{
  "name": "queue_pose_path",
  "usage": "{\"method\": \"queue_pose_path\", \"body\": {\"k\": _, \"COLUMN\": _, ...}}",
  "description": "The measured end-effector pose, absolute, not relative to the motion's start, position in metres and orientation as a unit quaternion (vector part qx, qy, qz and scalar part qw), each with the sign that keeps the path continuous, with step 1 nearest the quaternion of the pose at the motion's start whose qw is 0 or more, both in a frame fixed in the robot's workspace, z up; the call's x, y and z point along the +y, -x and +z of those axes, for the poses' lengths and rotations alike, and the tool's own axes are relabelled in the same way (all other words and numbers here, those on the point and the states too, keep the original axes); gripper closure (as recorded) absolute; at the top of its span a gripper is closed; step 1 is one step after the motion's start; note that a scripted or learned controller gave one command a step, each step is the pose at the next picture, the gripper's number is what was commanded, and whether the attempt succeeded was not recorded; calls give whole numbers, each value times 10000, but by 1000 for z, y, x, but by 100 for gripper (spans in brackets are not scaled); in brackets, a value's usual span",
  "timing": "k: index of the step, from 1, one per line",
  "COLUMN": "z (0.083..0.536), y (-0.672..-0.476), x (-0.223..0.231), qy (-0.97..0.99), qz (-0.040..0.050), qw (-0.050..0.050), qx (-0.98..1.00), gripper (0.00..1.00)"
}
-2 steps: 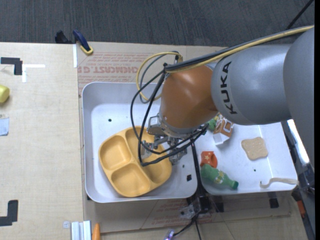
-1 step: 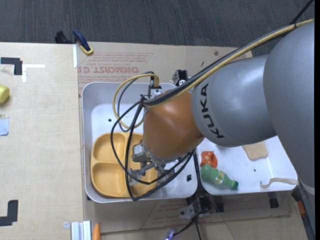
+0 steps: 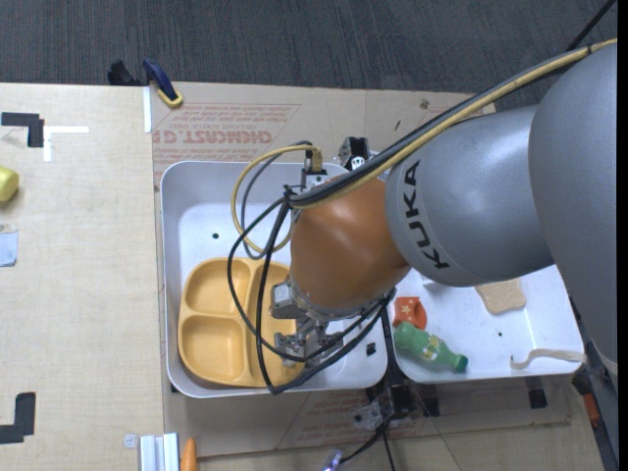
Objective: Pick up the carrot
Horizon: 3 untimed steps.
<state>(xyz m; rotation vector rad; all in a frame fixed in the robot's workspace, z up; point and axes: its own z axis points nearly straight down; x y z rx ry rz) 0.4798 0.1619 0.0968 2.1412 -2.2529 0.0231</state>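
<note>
Orange-banded wrist low over the yellow divided tray [image 3: 211, 327] in the left bin [image 3: 186, 214], hand [image 3: 299, 341] state impossible to tell, carrot not made out, so no pickup confirmed and grasp apparently left to do.

A divided tray [image 3: 211, 317] lies in the left bin [image 3: 186, 214]; a bottle [image 3: 429, 349] in the right bin [image 3: 510, 346].

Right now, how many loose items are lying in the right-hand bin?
3 visible: a red-orange piece by the bin's left wall, a green bottle just below it, and a tan flat piece further right. The arm covers part of the bin, so more may be hidden.
</note>
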Motion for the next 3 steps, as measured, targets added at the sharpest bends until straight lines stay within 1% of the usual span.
{"method": "queue_pose_path", "body": {"k": 1, "z": 91, "y": -481, "x": 159, "qy": -6057, "qz": 80, "qw": 128, "qx": -7956, "gripper": 100}}
{"method": "queue_pose_path", "body": {"k": 2, "z": 90, "y": -479, "x": 172, "qy": -7611, "qz": 70, "qw": 194, "qx": -6483, "gripper": 100}}
{"method": "queue_pose_path", "body": {"k": 3, "z": 92, "y": -480, "x": 167, "qy": -7870, "qz": 41, "qw": 101, "qx": -6169, "gripper": 100}}
